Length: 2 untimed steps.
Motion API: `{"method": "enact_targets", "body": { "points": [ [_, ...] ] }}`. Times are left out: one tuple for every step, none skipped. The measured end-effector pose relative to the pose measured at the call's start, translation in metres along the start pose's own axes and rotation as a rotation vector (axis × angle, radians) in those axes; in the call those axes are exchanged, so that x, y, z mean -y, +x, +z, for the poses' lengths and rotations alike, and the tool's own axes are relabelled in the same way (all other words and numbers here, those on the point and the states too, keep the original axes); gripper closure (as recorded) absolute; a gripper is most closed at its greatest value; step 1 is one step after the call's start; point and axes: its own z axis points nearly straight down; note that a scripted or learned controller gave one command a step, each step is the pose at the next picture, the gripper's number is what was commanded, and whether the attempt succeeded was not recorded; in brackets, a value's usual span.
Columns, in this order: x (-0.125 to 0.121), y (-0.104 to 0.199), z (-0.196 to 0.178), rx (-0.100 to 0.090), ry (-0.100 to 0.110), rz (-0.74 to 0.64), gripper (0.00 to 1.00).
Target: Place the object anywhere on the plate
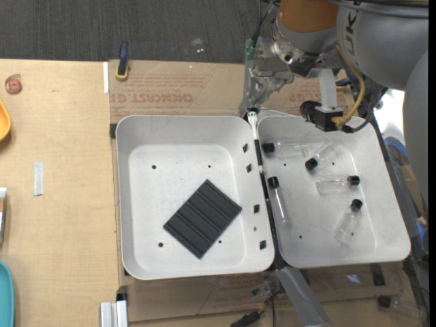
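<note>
- Two white bins sit side by side: the left bin (129, 203), the right bin (381, 237).
- Arm (381, 26) reaches over the far edge.
- Black ribbed plate (203, 218) lies tilted in the left bin.
- Clear vials (337, 182) with black caps lie scattered in the right bin.
- Gripper (253, 111) hangs at the bins' shared far corner; I cannot tell its opening.

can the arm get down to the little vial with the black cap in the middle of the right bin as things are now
Probably yes. The vial lies flat on the floor of the right bin, apart from the other vials, with nothing on top of it. The pincer hangs over the bin's back left corner.
</note>
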Motion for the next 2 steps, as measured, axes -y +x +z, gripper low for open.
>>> {"method": "enact_targets", "body": {
  "points": [
    [0.0, -0.0001, 0.0, 0.0, 0.0, 0.001, 0.0],
    [-0.0004, -0.0024, -0.0077, 0.001, 0.002, 0.005, 1.0]
  ]
}}
